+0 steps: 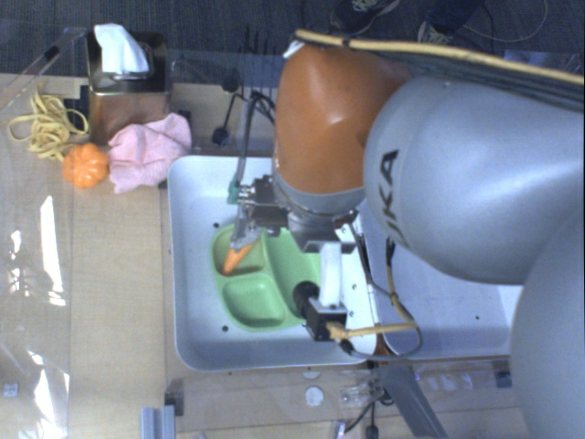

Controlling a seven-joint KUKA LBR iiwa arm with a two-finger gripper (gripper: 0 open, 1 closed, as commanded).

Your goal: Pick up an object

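**Arm over the green tray**

The grey arm (475, 163) fills the right, its gripper (245, 236) down in the white bin (192, 273). Whether it is open cannot be told. An orange carrot (234, 259) lies in the green tray (256, 300), touching the gripper's tip.

Orange carrot (236, 258), tilted, in green tray (256, 302)

We see the gripper (244, 238) down in the white bin (192, 273), over a green divided tray (256, 295), touching an orange carrot-like piece (234, 259). Far left on the bench: pink cloth (146, 149), small orange pumpkin (84, 165), yellow cord (41, 126).
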